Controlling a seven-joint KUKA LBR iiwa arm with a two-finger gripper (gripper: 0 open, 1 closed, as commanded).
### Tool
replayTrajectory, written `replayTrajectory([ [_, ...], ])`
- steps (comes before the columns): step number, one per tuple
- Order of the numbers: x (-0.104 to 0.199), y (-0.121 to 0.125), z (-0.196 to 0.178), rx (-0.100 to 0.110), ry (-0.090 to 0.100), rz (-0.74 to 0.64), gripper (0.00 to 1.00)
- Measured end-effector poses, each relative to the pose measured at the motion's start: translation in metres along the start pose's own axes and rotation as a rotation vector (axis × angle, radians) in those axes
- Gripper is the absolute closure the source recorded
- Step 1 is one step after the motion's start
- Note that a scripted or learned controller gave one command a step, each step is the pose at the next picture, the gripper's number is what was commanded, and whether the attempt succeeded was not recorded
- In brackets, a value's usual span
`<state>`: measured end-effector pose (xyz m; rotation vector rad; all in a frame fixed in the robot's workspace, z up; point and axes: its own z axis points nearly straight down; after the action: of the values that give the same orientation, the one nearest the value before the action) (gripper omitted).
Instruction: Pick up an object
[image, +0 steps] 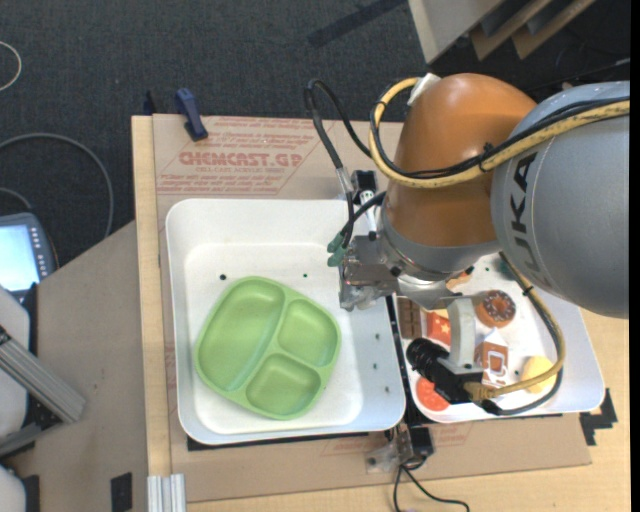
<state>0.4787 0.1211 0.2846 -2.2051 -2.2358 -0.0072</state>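
Pale green three-compartment plastic plate (267, 346): uniform green, no pattern. Left shallow white plastic bin (190, 250): plain white, few small black dots on floor. Right shallow white plastic bin (580, 385): white, contents mixed red, orange, white, yellow, black. Round brown-orange patterned item (495, 308) among them. Yellow curved piece (537, 372). Grey metal arm (575, 190) with glossy orange band (455, 165); black lettering on grey. Tan cardboard sheet (250, 155): red printed text. Blue clip (190, 112). Dark grey carpet floor (100, 50).

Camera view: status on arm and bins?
Gripper at left bin's right wall, jaws' state unclear. Green three-compartment plastic plate flat in left white bin. Small mixed objects in right bin, partly under the arm.
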Motion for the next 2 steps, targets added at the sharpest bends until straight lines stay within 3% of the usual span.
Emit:
replayTrajectory([
  [1, -0.038, 0.055, 0.106, 0.011, -0.007, 0.018, 1.0],
  [2, 0.068, 0.089, 0.014, -0.01, 0.003, 0.002, 1.0],
])
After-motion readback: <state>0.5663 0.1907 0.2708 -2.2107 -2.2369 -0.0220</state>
